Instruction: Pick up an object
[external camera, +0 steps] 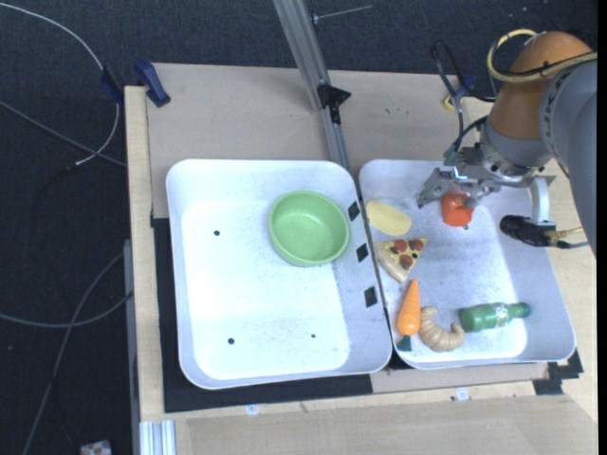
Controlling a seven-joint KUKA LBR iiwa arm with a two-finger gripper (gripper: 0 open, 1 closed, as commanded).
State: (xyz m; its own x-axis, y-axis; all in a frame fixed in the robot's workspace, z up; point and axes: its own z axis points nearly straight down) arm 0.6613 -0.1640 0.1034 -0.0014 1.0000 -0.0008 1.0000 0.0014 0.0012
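Observation:
My gripper [457,195] hangs over the far part of the right bin [541,292], under the orange-banded wrist. A small red object [457,210] sits between its grey fingers [432,193], and the gripper is shut on it. I cannot tell whether the red object is touching the bin floor. Other objects in the right bin are a pale yellow oval piece [389,218], a pizza slice [403,254], a carrot [409,309], a croissant [441,334] and a green bottle [491,317] lying on its side.
A green bowl [308,227] stands in the far right part of the left bin [204,282]. A metal pole [308,36] slants up from between the bins. A black cable fitting [526,227] juts out beside the right bin's far right edge.

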